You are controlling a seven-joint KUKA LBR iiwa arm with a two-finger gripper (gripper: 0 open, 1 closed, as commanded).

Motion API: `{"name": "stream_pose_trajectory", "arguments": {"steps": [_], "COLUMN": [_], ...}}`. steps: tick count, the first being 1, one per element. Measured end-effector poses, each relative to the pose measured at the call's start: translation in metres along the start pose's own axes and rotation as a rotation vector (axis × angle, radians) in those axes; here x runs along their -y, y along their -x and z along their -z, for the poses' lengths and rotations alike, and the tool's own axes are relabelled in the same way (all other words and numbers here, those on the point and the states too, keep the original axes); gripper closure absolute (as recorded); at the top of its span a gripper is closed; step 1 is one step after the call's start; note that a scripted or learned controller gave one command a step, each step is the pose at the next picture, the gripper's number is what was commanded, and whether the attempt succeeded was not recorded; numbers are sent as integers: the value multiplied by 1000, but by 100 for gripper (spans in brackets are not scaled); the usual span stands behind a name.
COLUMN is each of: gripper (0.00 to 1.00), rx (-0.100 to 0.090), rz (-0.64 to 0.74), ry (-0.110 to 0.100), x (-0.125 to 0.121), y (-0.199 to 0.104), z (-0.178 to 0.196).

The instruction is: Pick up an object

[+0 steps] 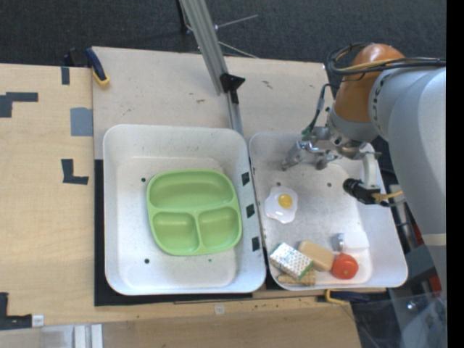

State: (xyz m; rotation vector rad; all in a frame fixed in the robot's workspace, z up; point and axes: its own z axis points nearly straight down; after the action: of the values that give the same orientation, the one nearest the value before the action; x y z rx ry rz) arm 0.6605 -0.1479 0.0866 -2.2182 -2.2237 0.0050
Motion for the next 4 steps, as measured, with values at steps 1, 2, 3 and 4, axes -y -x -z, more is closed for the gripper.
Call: {"name": "stream_pose_trajectory", "arguments": {"steps": [1, 2, 3, 4], "gripper": [100, 100, 100, 100], "rx": [0, -1, -1, -3], "rz": [1, 0, -1, 3], "ry": [1, 8, 6, 2], "x": [-1, -10, -11, 7], "y": [0, -4, -4, -52], "z": [12, 71, 117, 127]}}
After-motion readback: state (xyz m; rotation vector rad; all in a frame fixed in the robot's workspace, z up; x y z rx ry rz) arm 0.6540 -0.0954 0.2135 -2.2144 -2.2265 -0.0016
